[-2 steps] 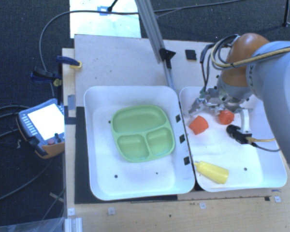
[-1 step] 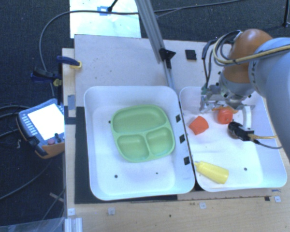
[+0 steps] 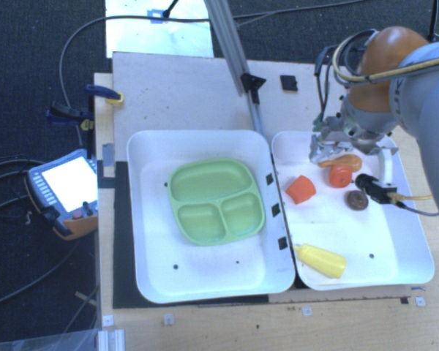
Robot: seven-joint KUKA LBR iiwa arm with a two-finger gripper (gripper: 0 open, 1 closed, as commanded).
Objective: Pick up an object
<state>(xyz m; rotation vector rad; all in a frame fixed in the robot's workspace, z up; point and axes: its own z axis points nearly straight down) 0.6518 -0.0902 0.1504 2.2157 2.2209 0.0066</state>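
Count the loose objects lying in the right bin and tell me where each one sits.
5. Orange block near the left wall; yellow bottle at the front; brown round piece mid-right; red piece and orange piece together under the hand, which may hide more.

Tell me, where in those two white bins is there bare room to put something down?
Left bin: a bare strip around the green tray, widest in front. Right bin: open floor between orange block and yellow bottle. Crowded at its back, beneath the gripper.
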